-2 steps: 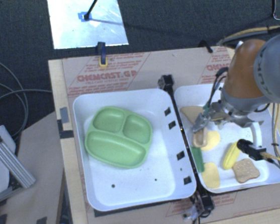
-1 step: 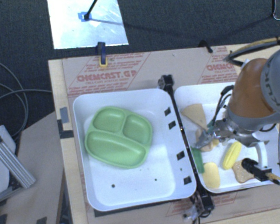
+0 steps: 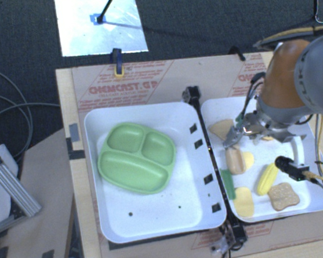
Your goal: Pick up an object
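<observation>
While low in the right bin [image 3: 317, 208] | claw [image 3: 233, 140] near divider edge | grip unclear | left bin [image 3: 112, 231] roomy

Right white bin holds the pickable items. Tan oblong bread-roll piece [image 3: 234, 160] lies at bin centre-left, beside a pale yellow chunk [image 3: 247, 160]. Yellow corn-shaped piece [image 3: 267, 178] lies tilted. Brown toast slice [image 3: 284, 197] lies flat near the front edge. Pale yellow flat piece [image 3: 244, 201] lies front-left.

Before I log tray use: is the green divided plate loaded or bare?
Bare. The green divided plate lies flat in the left bin, its three compartments showing only green.
</observation>
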### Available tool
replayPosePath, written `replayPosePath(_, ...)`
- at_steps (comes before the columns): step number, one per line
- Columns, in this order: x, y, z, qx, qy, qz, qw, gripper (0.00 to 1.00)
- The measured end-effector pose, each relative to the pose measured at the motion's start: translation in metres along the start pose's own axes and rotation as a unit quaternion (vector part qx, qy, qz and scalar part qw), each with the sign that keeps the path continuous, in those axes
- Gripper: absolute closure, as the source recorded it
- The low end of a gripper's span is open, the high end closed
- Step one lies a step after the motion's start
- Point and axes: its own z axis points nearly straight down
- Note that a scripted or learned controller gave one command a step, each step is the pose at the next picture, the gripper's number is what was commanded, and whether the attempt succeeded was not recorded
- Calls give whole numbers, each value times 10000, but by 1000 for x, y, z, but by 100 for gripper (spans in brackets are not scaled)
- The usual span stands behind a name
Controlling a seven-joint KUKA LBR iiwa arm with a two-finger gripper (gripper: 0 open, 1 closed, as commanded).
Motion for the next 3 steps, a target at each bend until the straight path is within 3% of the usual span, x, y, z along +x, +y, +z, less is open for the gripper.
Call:
replayPosePath(1, -108, -31, 14, 36, -23, 72, 10000, 0)
replayPosePath(2, -122, -96, 40, 18, 0, 36, 10000, 0)
replayPosePath(3, -119, -3, 41, -15, -8, -18, 10000, 0)
